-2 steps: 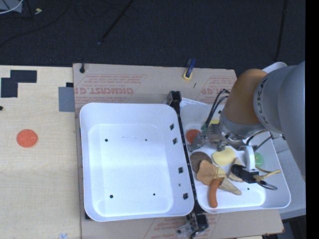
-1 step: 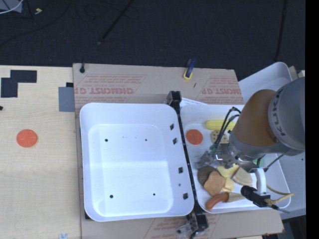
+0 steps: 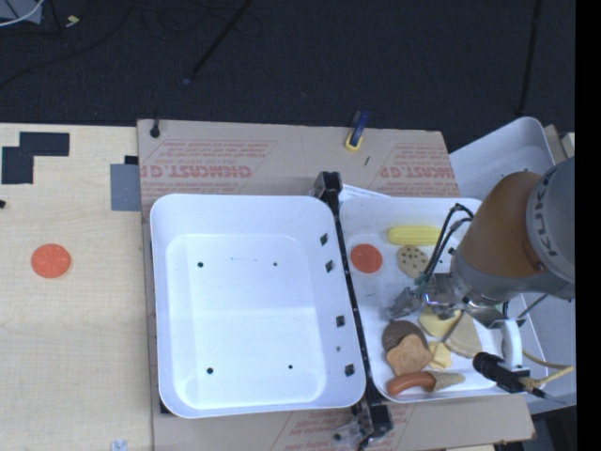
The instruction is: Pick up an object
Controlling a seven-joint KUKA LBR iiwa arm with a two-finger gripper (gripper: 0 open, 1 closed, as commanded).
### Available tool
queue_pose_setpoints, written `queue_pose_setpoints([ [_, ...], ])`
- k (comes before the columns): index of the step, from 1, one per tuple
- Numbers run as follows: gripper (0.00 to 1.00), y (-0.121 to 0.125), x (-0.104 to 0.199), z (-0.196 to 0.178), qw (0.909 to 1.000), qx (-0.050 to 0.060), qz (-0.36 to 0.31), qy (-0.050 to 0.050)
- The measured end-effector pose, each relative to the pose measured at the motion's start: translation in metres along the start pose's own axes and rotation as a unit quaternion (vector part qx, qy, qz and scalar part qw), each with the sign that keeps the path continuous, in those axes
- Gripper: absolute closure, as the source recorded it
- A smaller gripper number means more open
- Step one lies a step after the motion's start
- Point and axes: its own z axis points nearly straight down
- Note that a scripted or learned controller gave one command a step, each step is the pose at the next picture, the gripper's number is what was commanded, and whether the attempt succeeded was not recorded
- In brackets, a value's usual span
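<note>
Two shallow white bins sit side by side on a cardboard sheet (image 3: 282, 163) laid over the counter (image 3: 66, 346). The left bin (image 3: 246, 303) has a bare floor with raised, rounded walls all round. A black divider strip (image 3: 343, 280) runs from far to near between the bins. The right bin (image 3: 376, 224) is crowded: its left and far parts show some free floor, while its near right part is packed with toy food and covered from the right by the arm (image 3: 512, 238).

In the right bin, an orange disc (image 3: 366, 258) lies near the divider, apart from the rest. A yellow corn cob (image 3: 413, 236) lies toward the far side, with a speckled round cookie (image 3: 410, 259) just nearer than it. In the near corner sit a dark brown round piece (image 3: 402, 332), a tan biscuit-like piece (image 3: 408, 355) overlapping it, and a reddish sausage (image 3: 411, 383) close to the near wall. Pale yellow and cream slices (image 3: 441, 325) lie right of these, partly under the arm.

The hand (image 3: 423, 299) is low over the middle of the right bin, between the cookie and the brown piece, its grey metal tips close to the pale slices. I cannot tell how wide it stands or whether anything sits between the tips; cables and the wrist hide part of it.

A blue and yellow clip (image 3: 356, 132) holds the cardboard's far edge.
</note>
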Motion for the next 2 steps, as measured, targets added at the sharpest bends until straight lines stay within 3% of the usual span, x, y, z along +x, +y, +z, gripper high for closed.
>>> queue_pose_setpoints([
  [1, 0.00, 0.056, -0.003, 0.001, 1.0000, -0.001, -0.001, 0.000],
  [2, 0.00, 0.097, -0.012, 0.001, 1.0000, 0.000, -0.001, 0.000],
])
